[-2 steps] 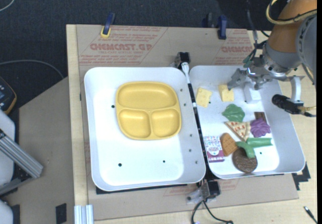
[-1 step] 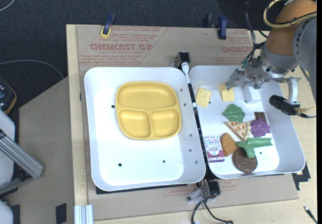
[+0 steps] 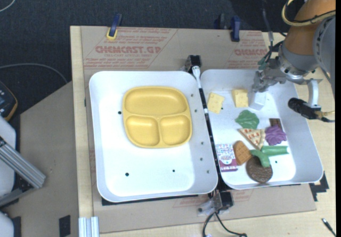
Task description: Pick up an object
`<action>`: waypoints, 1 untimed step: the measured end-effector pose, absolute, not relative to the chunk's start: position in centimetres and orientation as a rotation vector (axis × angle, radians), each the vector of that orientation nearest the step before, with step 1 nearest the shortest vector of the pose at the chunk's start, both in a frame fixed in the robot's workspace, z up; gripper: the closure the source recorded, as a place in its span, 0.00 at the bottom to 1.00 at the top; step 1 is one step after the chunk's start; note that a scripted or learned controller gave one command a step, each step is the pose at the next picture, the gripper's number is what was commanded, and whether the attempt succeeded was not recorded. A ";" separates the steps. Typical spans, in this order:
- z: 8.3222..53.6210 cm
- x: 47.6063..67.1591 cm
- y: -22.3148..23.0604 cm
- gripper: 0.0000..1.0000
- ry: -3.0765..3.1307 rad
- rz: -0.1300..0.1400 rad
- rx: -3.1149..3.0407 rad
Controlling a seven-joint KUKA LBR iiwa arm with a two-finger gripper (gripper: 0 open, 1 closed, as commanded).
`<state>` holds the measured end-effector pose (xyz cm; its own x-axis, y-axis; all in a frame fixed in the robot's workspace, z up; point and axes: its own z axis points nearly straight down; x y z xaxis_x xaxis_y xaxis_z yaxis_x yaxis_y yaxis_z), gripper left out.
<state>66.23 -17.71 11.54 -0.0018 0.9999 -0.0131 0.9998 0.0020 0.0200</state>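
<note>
You've got the gripper (image 3: 259,94) low in the right bin (image 3: 303,173), just beside the cheese cube (image 3: 241,98); finger state possibly closed, can't tell.

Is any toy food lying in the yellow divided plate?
No. The yellow divided plate holds nothing; the toy food lies in the right bin.

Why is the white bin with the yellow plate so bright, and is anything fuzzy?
In the camera view, overhead light washes out the left bin, hiding its surface detail; the yellow plate shows soft shine; the small toys in the right bin look slightly soft, the gripper blurry.
</note>
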 end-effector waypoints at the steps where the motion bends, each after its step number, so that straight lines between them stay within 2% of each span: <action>1: 16.9 66.6 -16.7 1.00 2.218 0.007 2.215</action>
<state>66.61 -16.69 16.89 -0.0016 1.0000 -0.0018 1.0000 0.0016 0.0078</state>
